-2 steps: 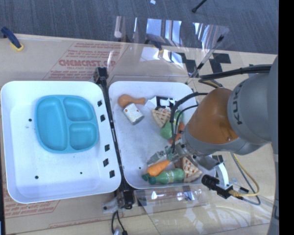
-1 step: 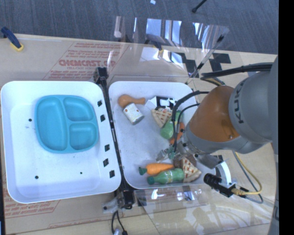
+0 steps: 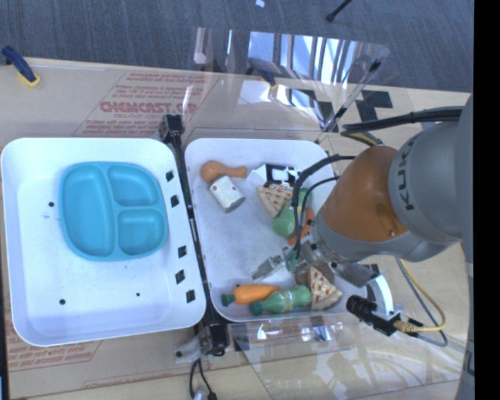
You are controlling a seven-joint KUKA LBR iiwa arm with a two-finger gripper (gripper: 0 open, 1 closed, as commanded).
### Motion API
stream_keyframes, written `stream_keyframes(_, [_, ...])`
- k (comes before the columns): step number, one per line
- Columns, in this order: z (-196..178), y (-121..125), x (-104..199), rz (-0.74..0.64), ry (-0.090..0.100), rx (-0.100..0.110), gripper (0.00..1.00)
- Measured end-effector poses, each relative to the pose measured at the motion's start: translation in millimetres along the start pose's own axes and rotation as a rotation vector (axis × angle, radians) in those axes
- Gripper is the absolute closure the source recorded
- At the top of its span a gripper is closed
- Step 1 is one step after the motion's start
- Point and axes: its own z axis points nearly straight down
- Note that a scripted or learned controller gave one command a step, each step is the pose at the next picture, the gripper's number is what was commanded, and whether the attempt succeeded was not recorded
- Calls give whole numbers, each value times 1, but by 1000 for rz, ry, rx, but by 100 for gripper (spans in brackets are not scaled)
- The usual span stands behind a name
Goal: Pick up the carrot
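Hand (image 3: 285,261) seen low in the right bin (image 3: 233,248), below the grey arm (image 3: 417,198) and its orange band (image 3: 358,207), metal tips just above the toys at the bin's near wall; opening of the hand impossible to tell, nothing seen gripped. Carrot (image 3: 254,293) lying on its side at about 7 o'clock from the hand, just beside a green bottle (image 3: 285,300), which lay at 6 o'clock. Sandwich wedge (image 3: 321,285) at 4 o'clock, touching the bottle. At 12 o'clock, a second wedge (image 3: 277,197); at 10 o'clock, a small white block (image 3: 227,194) and a drumstick (image 3: 221,172). Well apart at 9 o'clock, a blue divided plate (image 3: 114,209) in the left bin (image 3: 33,265).
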Motion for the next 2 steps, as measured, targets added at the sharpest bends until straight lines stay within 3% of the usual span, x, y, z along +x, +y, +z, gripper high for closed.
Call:
stream_keyframes(1, [10,12,35,28,0,-2,0])
stream_keyframes(2, [0,11,33,16,0,4,100])
